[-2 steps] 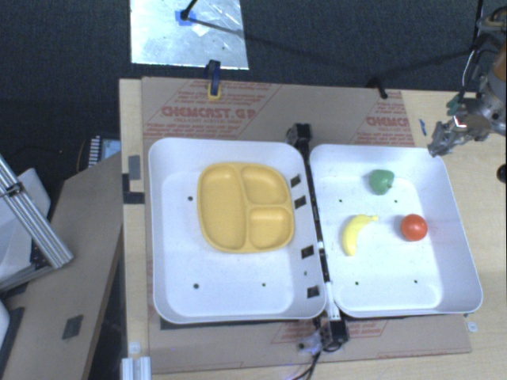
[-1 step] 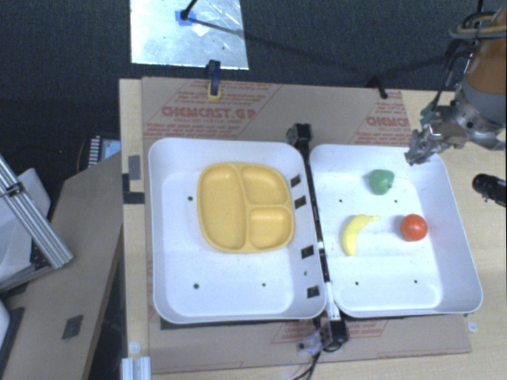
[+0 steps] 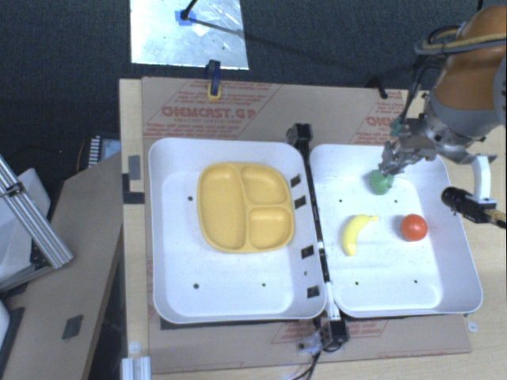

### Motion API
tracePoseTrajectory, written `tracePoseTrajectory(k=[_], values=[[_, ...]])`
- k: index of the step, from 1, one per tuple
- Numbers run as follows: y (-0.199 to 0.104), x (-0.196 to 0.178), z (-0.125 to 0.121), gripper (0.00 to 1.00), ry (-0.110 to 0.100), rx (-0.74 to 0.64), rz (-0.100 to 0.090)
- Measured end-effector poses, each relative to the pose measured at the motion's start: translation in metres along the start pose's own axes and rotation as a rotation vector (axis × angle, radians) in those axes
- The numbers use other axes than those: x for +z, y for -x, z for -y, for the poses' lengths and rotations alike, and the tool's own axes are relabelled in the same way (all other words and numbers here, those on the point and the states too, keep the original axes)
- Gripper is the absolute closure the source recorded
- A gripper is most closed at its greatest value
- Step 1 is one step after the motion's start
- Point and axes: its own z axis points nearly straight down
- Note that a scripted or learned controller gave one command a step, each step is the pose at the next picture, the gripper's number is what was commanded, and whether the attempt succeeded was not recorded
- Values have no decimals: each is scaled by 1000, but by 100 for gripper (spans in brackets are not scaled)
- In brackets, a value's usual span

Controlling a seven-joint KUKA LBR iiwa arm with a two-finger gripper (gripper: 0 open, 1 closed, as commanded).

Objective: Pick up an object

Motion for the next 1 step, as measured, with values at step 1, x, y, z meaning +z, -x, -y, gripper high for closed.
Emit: tracePoseTrajectory(k=[1], values=[[-57,0,8,100,1,-1,0]])
